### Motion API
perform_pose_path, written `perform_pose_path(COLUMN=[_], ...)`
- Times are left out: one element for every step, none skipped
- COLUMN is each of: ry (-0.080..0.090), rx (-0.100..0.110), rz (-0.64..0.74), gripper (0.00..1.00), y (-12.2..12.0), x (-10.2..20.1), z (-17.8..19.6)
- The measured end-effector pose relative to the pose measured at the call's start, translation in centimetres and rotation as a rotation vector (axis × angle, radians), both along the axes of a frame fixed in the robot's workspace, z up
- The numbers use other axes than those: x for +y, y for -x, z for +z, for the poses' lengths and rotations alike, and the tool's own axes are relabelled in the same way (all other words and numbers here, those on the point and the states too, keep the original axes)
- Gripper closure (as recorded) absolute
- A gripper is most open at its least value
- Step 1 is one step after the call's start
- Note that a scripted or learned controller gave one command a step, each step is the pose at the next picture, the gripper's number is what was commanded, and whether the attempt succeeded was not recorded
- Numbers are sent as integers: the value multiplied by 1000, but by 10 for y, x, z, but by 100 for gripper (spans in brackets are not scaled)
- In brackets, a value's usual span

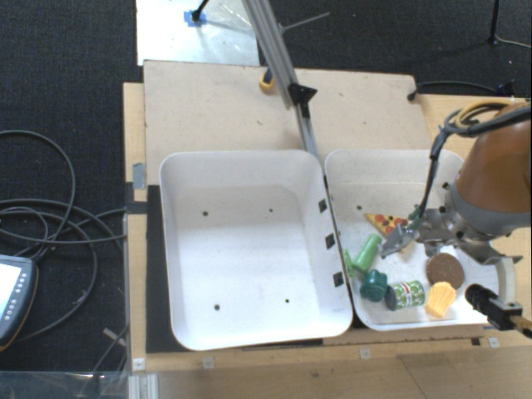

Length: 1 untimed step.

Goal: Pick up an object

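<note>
From the overhead camera view, the arm (497, 173) comes in from the right over the right bin (359, 169), its orange band large in the frame and the grey wrist beneath it. The gripper (400, 241) hangs low over the middle of that bin, its metal fingers pointing left toward the clutter. Whether the jaws are spread or closed I cannot tell: the fingertips are a small grey blur and no gap can be made out. Nothing is seen clamped between them.

The gripper's tip lies just beside the pizza slice toy (385, 221), a small yellow and red wedge lying flat on the bin floor, and near the upper end of the green bottle-shaped toy (364, 254), which lies tilted close to the bin's left wall. Contact with either cannot be judged.

Below these, a dark teal toy (374, 285) sits touching or just beside a small can (405, 294) with a green and white label, lying on its side. To the right of the can is a yellow block-like toy (440, 298), and above that a brown round disc (445, 268), partly under the wrist.

The left bin (178, 171) lies alongside, its wall meeting the right bin's
</note>
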<state>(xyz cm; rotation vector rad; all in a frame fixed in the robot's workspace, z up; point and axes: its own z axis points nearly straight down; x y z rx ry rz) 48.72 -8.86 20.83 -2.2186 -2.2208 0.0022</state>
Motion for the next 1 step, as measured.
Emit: perform_pose_path(ry=[0], rx=[2], rz=[0], gripper=[0], y=[6], x=[1], z=[-62])
